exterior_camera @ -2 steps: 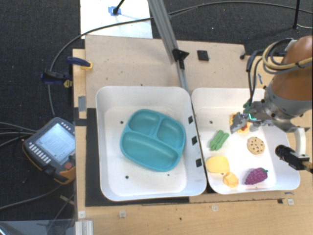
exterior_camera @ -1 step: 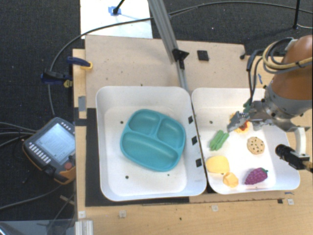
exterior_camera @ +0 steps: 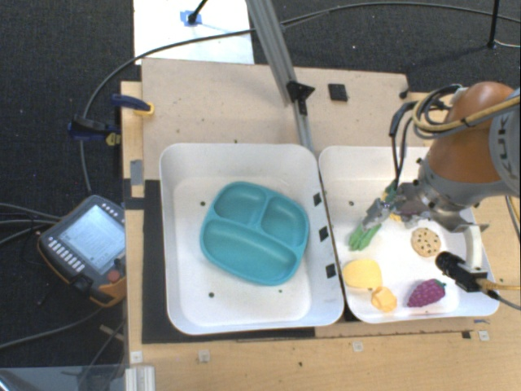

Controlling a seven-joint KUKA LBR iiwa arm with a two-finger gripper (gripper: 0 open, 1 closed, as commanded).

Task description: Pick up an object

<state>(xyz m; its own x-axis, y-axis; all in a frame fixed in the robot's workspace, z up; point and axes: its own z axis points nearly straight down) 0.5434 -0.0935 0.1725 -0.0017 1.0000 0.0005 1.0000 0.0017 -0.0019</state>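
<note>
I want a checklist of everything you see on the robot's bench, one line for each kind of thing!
Surface: tan bench with left bin and right bin.
Job's things: right bin holds green veggie, cookie, lemon, small orange piece, grapes.
Clutter: teal divided plate in left bin.
Grippers: pincer low over the veggie.
Cables: black ones on the floor.
Surroundings: handheld controller, clamps.

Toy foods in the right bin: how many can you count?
5: green pod by the end effector, cookie, lemon, small yellow piece, purple grapes. The arm may hide others.
</note>
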